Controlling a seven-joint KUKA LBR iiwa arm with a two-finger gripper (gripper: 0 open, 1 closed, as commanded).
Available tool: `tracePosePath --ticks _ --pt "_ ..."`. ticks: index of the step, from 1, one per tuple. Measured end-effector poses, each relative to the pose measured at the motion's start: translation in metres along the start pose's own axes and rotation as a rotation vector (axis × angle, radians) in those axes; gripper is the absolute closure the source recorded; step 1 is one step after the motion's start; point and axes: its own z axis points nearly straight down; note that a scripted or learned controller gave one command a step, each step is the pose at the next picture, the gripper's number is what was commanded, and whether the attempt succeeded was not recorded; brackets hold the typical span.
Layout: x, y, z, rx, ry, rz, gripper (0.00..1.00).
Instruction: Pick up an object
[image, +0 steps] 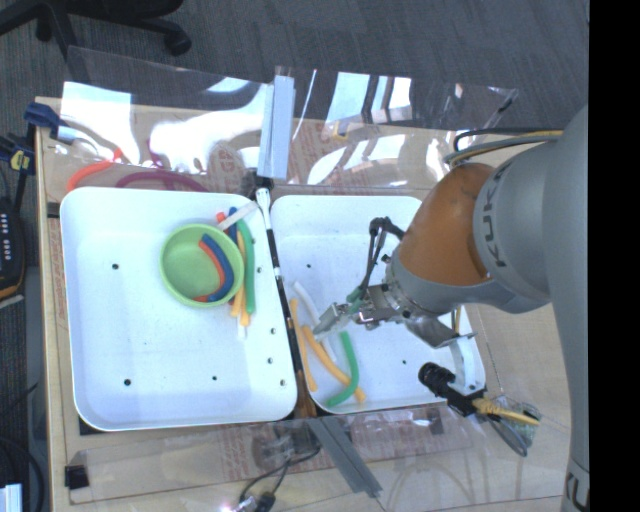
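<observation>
The tool (330, 318) hangs with fingers apart over light, bendy sticks (322, 352); best pinched mid-length, since thin plastic likely slips

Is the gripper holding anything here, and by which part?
Cannot be told. The gripper is low in the right bin, right by the orange sticks and green strip, but nothing shows between its fingers.

The gripper (333, 318) hangs low in the right bin (400, 215), just above the orange sticks (325, 362) and a curved green piece (349, 375). Left of that bin, the left bin (130, 340) holds a green bowl (196, 264).
</observation>
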Motion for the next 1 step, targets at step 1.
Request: tracePosePath --ticks 1 --pt "-0.0113 -0.0007 0.0679 -0.014 -0.006 -0.007 0.00"
